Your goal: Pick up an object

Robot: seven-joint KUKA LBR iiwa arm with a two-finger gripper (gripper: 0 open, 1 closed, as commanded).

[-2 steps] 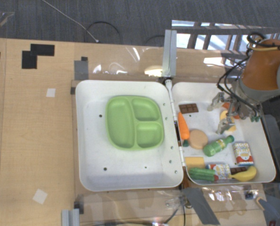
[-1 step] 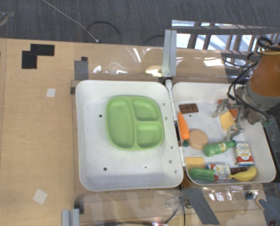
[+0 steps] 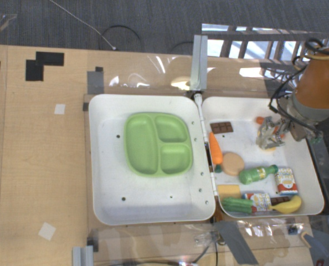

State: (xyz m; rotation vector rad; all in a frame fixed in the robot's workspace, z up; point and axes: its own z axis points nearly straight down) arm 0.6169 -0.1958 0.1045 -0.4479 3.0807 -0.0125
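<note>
While its finger state cannot be told, the gripper (image 3: 271,134) is hovering; the green bottle (image 3: 257,174) just below-left is needing a centred descent.

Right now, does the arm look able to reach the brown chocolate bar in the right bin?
Probably yes. The flat brown chocolate bar lies alone near the bin's back left, with bare white floor between it and the end effector, and nothing stacked on it.
</note>
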